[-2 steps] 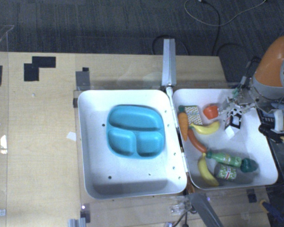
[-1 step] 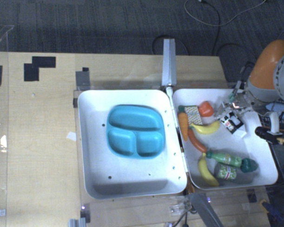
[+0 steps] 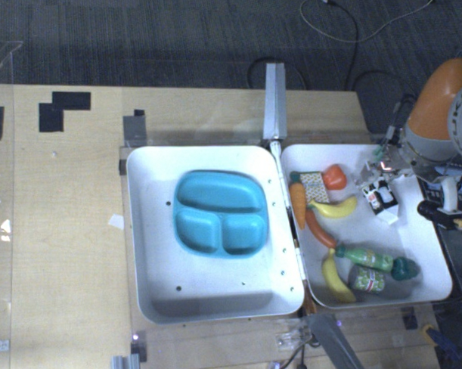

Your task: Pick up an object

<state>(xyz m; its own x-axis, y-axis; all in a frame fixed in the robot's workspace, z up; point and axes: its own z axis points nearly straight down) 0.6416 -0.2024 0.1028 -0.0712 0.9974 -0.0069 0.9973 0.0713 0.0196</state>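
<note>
A pale wooden surface [image 3: 59, 246] is seen under even light, marked with black tape patches [image 3: 62, 109] near its far left. Beyond its far edge, dark grey carpeted floor [image 3: 135, 32] is laid, and a thin cable [image 3: 346, 24] is looped across it at the upper right.

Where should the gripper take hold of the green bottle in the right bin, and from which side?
Probably the green bottle is best gripped across its middle, coming from straight above. It lies on its side, long axis left to right, and the can sits close below it.
</note>
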